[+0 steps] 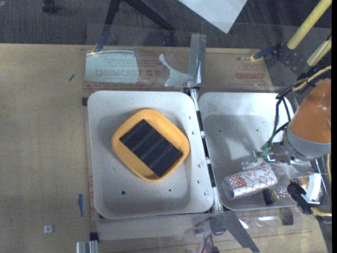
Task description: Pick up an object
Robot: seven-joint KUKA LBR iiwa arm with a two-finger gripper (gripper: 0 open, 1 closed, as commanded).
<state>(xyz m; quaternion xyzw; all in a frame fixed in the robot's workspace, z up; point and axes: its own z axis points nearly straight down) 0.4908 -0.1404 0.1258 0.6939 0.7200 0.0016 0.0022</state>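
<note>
Now we see the pincer (269,153) just above the red-patterned can (250,181), lying lengthwise across the right bin (231,115). We cannot tell its state.

Even, bright overhead light, soft shadows inside the white bins (105,194), slight overall blur, mild glare on clear plastic

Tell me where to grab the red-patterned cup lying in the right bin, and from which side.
Grip the cup across its middle, coming straight down. It lies on its side, long axis roughly left-right, so fingers should likely close across the narrow width, front to back.
</note>
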